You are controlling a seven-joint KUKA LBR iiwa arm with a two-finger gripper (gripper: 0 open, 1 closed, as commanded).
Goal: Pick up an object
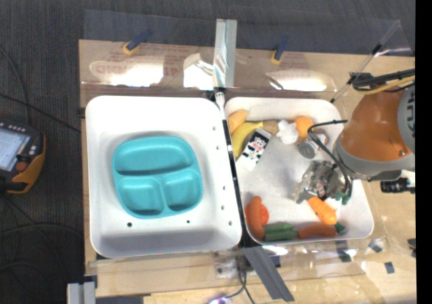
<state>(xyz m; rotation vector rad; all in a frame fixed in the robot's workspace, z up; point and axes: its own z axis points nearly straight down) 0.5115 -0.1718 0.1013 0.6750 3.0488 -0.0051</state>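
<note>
The gripper (322, 186) sits low in the right bin (270, 167), toward the lower right of the frame, right beside an orange carrot-like piece (324, 210) that lies just below it. Whether its fingers are apart or together cannot be told; the metal parts blur into one grey cluster, and nothing is plainly seen between them.

Candidates for picking crowd this bin. Along its bottom edge lie a red piece (256, 213), a green piece (279, 232) and a long red-orange piece (317, 231), close together. Near the top are a banana (240, 135), a black-and-white card (255, 146), a small white lump (288, 134) and an orange ball (304, 123).

The likely trouble is a glancing grab: the carrot-like piece lies at a slant near the bin's lower right wall, so the fingers may close on one end and squeeze it sideways, or clip the wall. Its neighbours at the bottom edge could be nudged or wedged too. The left bin (101, 161) holds a teal divided tray (158, 174), well apart from all this.
</note>
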